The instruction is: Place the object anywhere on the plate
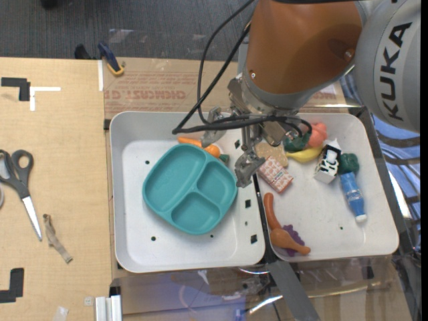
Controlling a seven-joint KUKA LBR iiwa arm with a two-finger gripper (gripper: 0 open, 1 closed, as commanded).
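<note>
Looking down on both bins, I see the arm point(307, 39) reaching in from the right, its orange band filling the top of the view, and the gripper point(245, 169) hanging low over the divider between the two bins. I cannot tell what it is doing at the tip; cables and dark metal parts blur together there.

In the left bin point(127, 199) sits the teal plate point(190, 189), three compartments, tilted diagonally, nothing in any of them. An orange carrot-like piece point(200, 144) lies just beyond the plate's upper edge, partly under the cables.

In the right bin point(374, 226): a pink-and-white patterned box point(275, 174) just beside the gripper, a tan block point(274, 154) touching its upper side, a yellow banana point(304, 155), a green-and-orange toy point(307, 138) behind it, a black-and-white carton point(327, 162), a blue bottle with a green cap point(352, 186), and an orange spoon-shaped toy with a purple lump point(284, 233) near the front.

On the cardboard to the left lie scissors point(21, 179), well apart from the bins.
</note>
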